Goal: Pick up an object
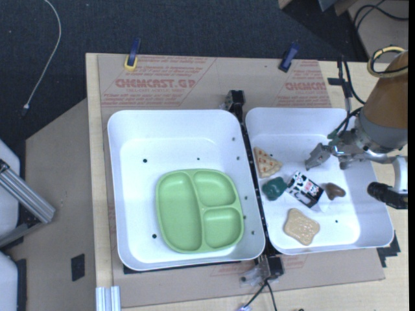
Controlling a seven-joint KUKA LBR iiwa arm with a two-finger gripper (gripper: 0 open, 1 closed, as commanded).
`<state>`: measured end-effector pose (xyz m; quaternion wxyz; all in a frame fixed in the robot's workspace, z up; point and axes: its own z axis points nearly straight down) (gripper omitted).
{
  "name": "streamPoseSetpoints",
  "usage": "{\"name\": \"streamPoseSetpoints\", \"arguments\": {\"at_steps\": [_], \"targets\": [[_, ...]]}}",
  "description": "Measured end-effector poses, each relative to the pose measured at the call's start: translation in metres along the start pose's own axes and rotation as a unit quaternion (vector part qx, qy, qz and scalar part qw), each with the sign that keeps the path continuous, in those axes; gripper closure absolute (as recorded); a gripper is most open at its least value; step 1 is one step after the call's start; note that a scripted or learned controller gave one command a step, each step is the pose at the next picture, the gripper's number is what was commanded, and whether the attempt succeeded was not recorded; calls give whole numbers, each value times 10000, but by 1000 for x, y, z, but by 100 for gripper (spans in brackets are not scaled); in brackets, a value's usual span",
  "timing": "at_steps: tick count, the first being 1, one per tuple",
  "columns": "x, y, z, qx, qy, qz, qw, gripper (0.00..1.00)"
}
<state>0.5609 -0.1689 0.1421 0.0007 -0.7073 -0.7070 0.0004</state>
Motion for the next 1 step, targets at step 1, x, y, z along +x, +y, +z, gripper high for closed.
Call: {"name": "streamPoseSetpoints", "arguments": {"at_steps": [1], "targets": [[0, 0, 52, 8, 4, -3, 10000, 0]]}}
